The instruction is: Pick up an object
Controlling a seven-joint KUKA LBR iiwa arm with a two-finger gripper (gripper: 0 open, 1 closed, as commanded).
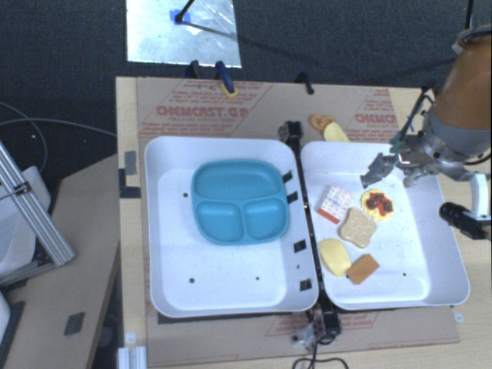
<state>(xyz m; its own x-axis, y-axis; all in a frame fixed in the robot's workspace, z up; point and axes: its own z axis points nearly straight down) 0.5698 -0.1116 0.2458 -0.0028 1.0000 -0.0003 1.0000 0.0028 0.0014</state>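
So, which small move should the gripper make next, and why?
Probably lower toward the round pizza piece. The gripper hangs above the right bin, holding nothing, and that piece lies closest below it, beside the toast slice.

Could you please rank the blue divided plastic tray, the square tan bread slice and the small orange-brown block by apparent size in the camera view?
Largest to smallest:
1. Blue divided plastic tray, by far.
2. Square tan bread slice.
3. Small orange-brown block, somewhat smaller than the bread.
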